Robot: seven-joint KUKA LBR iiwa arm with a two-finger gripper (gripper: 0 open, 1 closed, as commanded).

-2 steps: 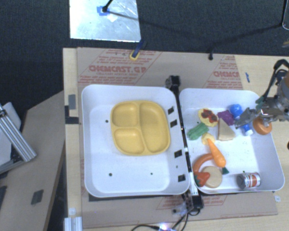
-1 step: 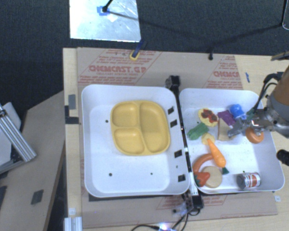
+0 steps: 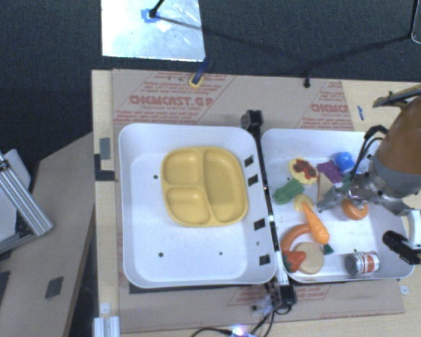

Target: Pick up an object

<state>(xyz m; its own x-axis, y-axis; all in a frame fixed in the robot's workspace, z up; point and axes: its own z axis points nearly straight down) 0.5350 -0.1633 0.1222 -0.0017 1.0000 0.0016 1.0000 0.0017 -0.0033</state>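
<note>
Fingers [image 3: 335, 199], state unclear, hang over the right bin [image 3: 379, 269] on a cardboard-covered bench [image 3: 175, 98].

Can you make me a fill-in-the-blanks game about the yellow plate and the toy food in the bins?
1. The yellow divided plate lies in the ____ bin.
2. The plate has ____ compartments.
3. The toy carrot is colored ____.
4. The small can lies near the ____ edge of the right bin.

Missing words: left; three; orange; front
</note>
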